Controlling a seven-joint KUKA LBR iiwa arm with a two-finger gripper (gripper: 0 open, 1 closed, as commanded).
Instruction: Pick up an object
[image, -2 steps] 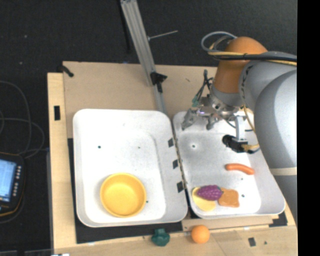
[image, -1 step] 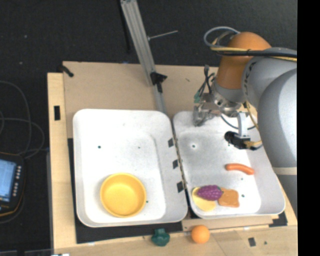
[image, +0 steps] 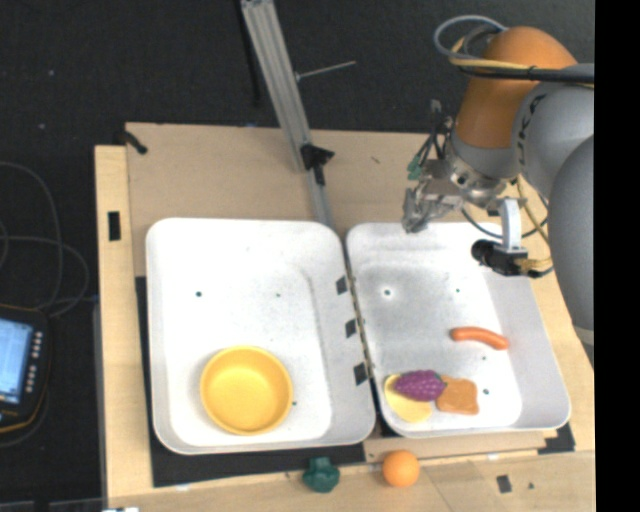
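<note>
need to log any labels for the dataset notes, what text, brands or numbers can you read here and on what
No text can be read in this view.
The handheld pendant at the left edge has a lit screen, too small and blurred to read.
The white bins, yellow bowl and toy foods bear no visible lettering.

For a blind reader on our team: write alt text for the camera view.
A grey arm with an orange band holds its gripper above the far edge of the right white bin, which contains a carrot, purple grapes and an orange piece near its front. The left bin holds a yellow bowl; an orange ball and a green object lie on the bench.
</note>
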